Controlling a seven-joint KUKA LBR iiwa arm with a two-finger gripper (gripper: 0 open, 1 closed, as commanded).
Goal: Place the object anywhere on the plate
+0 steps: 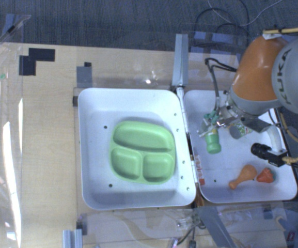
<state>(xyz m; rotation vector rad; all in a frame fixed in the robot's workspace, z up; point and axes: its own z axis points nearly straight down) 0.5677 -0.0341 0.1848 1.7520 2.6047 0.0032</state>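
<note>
Camera view shows the claw (pixel 214 124) low in the right bin (pixel 288 190), touching the green bottle (pixel 213 141); I cannot tell its grip. Plate (pixel 141 151) in the left bin (pixel 94 138) awaits; all remains.

My arm (pixel 272 74) comes in from the upper right of the frame, orange band up top, wrist angled down-left, gripper (pixel 214 124) sitting right of centre.
</note>
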